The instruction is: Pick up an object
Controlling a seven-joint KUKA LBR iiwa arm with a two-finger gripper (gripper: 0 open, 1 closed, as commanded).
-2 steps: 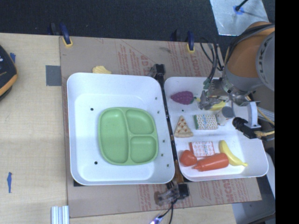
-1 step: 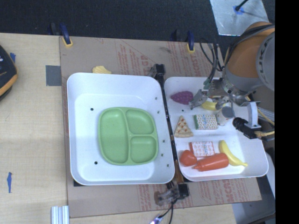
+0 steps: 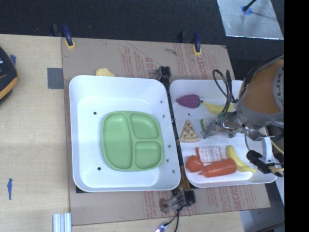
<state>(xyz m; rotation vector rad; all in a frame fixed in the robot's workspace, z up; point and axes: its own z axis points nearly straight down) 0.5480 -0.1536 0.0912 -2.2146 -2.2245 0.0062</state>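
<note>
The right bin (image 3: pixel 240 87) holds several toy foods: a purple grape bunch (image 3: pixel 189 101), a yellow piece (image 3: pixel 213 107) beside it, a pizza slice (image 3: pixel 189 132), a small red-and-white carton (image 3: pixel 209 153), a red tomato (image 3: pixel 193 164), an orange-red sausage (image 3: pixel 220 167) and a yellow banana (image 3: pixel 238 158). My gripper (image 3: pixel 211 127) hangs low in the middle of this bin, just right of the pizza slice and above the carton. Nothing is visibly held in it. The arm's orange band (image 3: pixel 263 88) covers the bin's right side.
The left bin (image 3: pixel 87 93) bears a green divided plate (image 3: pixel 131 140). A yellow object (image 3: pixel 105 72) lies on the cardboard behind the left bin. Black cables (image 3: pixel 223 83) loop over the right bin's back edge. Clamps (image 3: pixel 196 42) pin the cardboard.
</note>
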